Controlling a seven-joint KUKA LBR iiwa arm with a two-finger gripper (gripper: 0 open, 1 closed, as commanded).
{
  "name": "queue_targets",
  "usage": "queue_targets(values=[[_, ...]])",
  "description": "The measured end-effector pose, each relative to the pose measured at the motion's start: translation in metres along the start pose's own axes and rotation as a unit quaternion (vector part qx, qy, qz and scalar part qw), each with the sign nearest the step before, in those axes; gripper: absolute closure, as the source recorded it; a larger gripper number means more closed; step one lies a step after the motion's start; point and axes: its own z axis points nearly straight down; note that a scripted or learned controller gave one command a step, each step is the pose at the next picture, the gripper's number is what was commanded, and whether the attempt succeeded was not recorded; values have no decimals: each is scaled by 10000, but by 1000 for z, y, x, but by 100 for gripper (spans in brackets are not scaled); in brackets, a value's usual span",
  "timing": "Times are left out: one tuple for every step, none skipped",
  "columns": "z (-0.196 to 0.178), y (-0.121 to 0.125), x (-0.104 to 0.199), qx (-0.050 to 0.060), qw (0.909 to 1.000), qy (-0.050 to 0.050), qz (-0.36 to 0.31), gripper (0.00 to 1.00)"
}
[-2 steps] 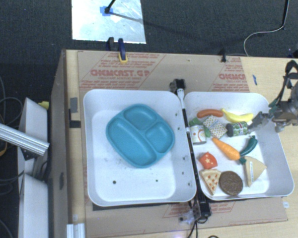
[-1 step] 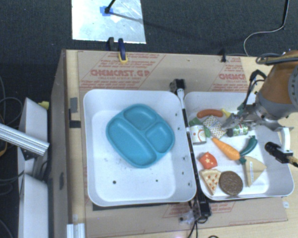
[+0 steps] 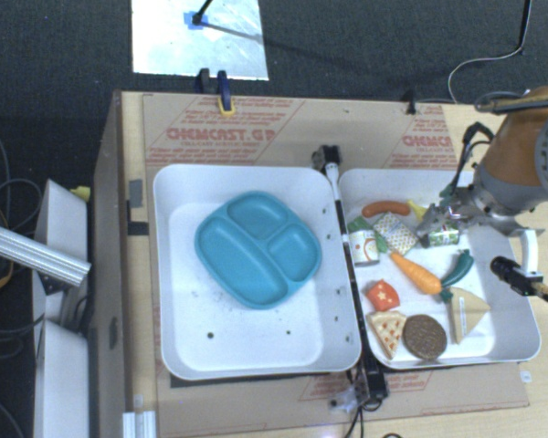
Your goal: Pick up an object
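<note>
From the fixed camera above the bench, two shallow white bins sat side by side on a brown board printed in red with "CHEMCAST GP", readable at the upper left [image 3: 221,135] and partly again at the upper right. The left bin [image 3: 256,336] held a blue divided plate [image 3: 258,247] with three compartments, lying flat near its middle.

The right bin [image 3: 507,336] held a scatter of toy food. A sausage [image 3: 385,209] lay near the top, with a small patterned square [image 3: 398,236] just below it and a white cup-like piece [image 3: 363,247] by the divider. An orange carrot [image 3: 415,273] lay at a slant in the middle, a red tomato piece [image 3: 383,295] below it, then a pizza slice [image 3: 387,331] and a round brown cookie [image 3: 425,336] touching each other at the bottom. A green pepper [image 3: 458,267] and a pale wedge [image 3: 466,313] lay toward the right.

The grey arm with its orange band [image 3: 516,149] reached in from the right, and the gripper [image 3: 438,229] was down in the upper part of the right bin, just beside a small green-labelled item [image 3: 445,237]. How wide the claw stood, and whether it had hold of anything, I could not tell. No writing on the toys was legible.
</note>
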Motion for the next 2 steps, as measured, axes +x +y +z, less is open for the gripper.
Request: queue_targets(values=[[-63, -20, 43, 91, 10000, 32, -1, 100], [-95, -1, 106, 96, 9999, 37, 2, 100]])
